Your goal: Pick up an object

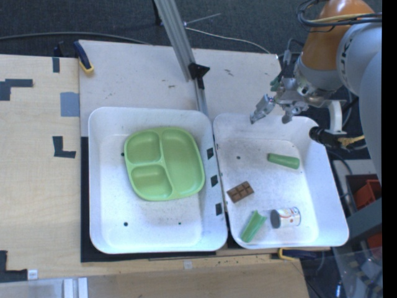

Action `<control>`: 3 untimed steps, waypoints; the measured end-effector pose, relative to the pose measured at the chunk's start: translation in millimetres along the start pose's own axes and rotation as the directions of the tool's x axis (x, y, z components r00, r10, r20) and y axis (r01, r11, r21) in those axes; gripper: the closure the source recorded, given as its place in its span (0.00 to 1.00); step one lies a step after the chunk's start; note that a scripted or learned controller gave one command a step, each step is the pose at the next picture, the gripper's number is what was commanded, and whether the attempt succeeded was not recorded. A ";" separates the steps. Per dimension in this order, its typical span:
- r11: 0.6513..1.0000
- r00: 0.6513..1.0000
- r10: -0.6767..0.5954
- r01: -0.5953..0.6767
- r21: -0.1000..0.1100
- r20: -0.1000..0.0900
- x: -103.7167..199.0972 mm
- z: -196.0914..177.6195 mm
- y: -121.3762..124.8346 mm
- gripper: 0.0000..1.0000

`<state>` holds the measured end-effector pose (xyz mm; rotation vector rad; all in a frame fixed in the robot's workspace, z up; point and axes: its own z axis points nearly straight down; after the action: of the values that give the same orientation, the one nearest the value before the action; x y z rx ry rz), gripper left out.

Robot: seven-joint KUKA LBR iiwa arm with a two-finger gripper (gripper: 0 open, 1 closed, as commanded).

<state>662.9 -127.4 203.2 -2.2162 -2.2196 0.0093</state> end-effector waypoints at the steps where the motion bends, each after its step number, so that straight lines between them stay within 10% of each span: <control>1: 1.000 1.000 0.000 0.000 0.000 0.000 -7.8 57.6 -6.7 0.00; 2: 1.000 1.000 -0.001 0.001 -0.001 0.000 -6.7 112.4 -8.1 0.00; 3: 1.000 1.000 -0.002 0.002 -0.005 0.000 -6.2 98.3 -6.4 1.00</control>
<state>655.7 -133.6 104.9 -2.2162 -2.2250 0.0035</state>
